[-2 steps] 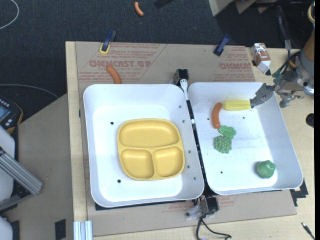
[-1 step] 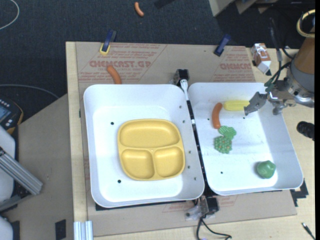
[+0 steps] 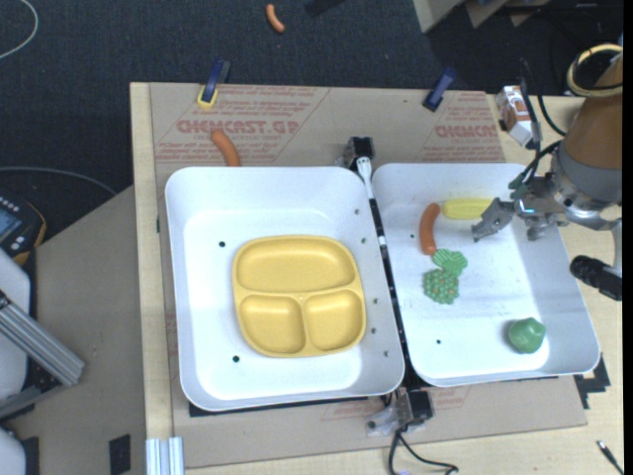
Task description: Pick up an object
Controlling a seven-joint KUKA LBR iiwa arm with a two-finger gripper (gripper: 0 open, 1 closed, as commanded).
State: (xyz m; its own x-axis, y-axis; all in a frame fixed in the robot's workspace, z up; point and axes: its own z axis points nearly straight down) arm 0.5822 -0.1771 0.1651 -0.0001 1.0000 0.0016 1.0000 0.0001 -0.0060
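The right bin [image 3: 554,265] holds an orange sausage [image 3: 428,228], a yellow corn-like piece [image 3: 467,208], a green broccoli floret [image 3: 442,275] and a round green item [image 3: 525,335]. My gripper [image 3: 514,226] hovers over the bin's upper right part, just right of the yellow piece. Its fingers are spread open with nothing between them. The left fingertip [image 3: 488,230] points down towards the bin floor, close to the yellow piece's right end.
The left bin [image 3: 198,216] holds a yellow three-compartment plate [image 3: 297,295]. Another orange sausage [image 3: 226,147] lies on the bench behind the left bin. Blue clamps [image 3: 213,82] [image 3: 439,89] grip the bench's far edge. Cables and a black fitting [image 3: 360,151] sit between the bins.
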